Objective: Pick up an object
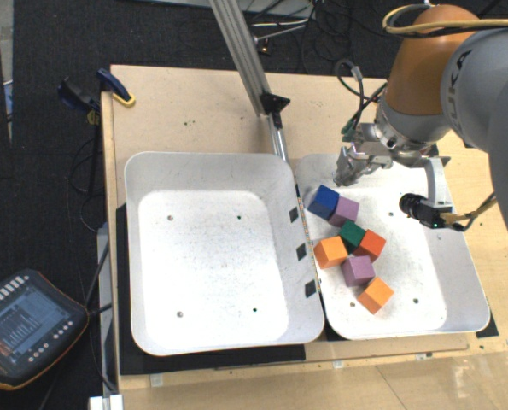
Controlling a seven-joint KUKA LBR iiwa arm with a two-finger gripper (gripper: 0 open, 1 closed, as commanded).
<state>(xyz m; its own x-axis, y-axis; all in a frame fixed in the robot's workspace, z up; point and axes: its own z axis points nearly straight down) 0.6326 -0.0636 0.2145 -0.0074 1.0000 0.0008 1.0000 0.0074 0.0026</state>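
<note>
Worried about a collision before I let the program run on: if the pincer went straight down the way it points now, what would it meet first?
Probably the bare floor of the right bin near its far edge. The pincer hangs just beyond the blue cube, seemingly clear of it, though depth is hard to judge.

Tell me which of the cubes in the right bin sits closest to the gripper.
The blue cube, the only blue one. It lies at the top of the cluster, just below-left of the gripper; the purple, green and orange cubes sit farther down the bin.
</note>
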